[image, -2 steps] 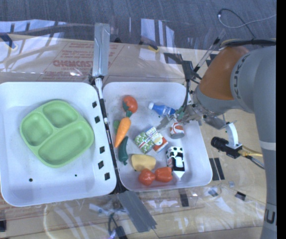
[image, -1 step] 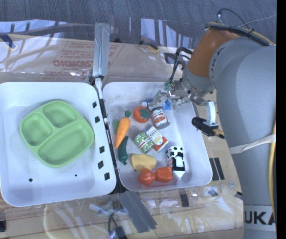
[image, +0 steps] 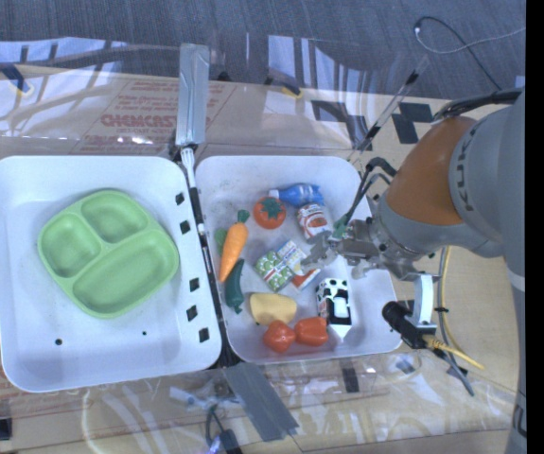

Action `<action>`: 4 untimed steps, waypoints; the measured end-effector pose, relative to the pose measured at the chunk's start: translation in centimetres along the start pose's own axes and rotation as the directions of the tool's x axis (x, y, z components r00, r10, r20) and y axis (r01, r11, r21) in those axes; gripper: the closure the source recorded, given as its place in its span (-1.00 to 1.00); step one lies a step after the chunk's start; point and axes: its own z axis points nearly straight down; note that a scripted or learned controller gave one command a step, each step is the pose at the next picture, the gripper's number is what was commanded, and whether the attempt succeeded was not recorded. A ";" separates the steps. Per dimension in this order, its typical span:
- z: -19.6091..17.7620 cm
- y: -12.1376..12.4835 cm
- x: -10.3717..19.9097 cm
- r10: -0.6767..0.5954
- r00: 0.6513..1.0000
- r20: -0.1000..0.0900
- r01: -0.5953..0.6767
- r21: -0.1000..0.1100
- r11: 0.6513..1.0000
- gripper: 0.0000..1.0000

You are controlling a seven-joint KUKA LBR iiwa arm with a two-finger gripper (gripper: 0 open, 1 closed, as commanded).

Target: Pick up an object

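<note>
The gripper is being crowded by a can at twelve o'clock and a cow-patterned carton at six; its grasp cannot be told.

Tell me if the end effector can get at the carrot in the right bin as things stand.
Probably yes. The carrot lies uncovered near the right bin's left wall, nothing stacked on it. The end effector sits over the bin's right side, so it would cross above the green carton and tomato.
</note>
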 end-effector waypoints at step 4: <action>5.9 -3.3 6.6 -0.496 0.868 0.016 0.496 -0.018 0.868 -1.00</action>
